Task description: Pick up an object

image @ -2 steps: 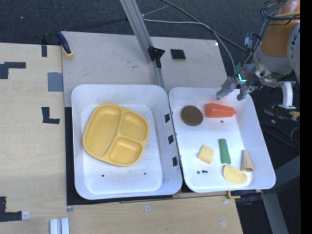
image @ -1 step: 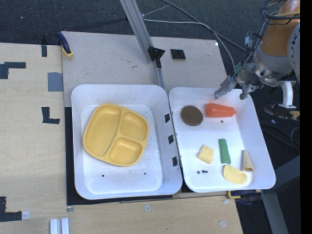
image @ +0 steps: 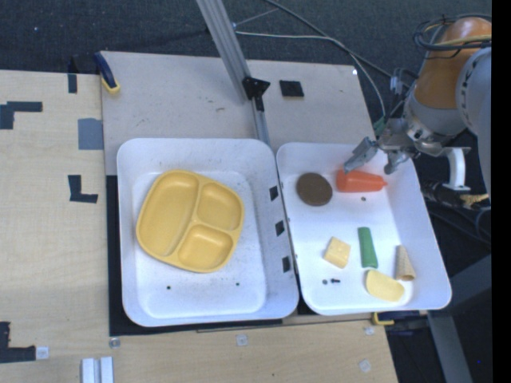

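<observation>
Camera view from above the bench (image: 200,86): the tool (image: 373,160) hangs over the far end of the right bin (image: 427,238), its two fingers spread wide, one (image: 358,157) touching or just above the left tip of the carrot (image: 361,182), the other (image: 394,162) beyond the carrot's right end. Nothing sits between the fingers, so the pick looks to be at the approach stage. Judging by the spread, the next move calls for lowering to straddle the carrot, then closing. The arm (image: 447,78) reaches in from the right, orange band up, wrist bent down toward the bin. Just left of the carrot lies a brown disc (image: 314,189); nearer are a cheese cube (image: 337,253), green stick (image: 366,246), cone (image: 405,263) and yellow slice (image: 385,286). A yellow tray (image: 189,220) fills the left bin (image: 128,214).
</observation>
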Robot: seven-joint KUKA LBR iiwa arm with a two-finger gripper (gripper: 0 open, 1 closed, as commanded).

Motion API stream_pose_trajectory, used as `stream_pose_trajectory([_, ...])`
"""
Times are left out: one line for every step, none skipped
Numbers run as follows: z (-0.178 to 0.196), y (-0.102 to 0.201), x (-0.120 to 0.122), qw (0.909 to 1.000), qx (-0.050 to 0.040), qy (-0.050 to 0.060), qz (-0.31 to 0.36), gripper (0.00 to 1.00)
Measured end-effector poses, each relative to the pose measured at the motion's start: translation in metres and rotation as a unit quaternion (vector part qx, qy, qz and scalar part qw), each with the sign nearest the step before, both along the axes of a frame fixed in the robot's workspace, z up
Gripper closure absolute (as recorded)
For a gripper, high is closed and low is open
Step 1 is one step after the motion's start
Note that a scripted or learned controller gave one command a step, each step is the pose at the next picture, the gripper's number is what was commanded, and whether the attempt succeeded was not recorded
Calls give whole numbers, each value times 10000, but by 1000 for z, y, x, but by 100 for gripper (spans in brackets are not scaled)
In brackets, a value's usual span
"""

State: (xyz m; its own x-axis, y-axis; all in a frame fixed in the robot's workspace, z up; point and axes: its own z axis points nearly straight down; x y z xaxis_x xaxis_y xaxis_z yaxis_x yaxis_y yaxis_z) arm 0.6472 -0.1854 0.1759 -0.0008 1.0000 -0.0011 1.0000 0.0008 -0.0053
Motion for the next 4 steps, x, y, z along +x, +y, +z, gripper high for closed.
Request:
stream_pose_trajectory([-45,5,1,10000,4,1,9,0])
stream_pose_trajectory([-62,2,8,9999,-48,-143,7,0])
stream_pose_trajectory([-51,6,10,9999,-21,-168,28,100])
stream_pose_trajectory([7,-2,13,10000,-5,-58,7,100])
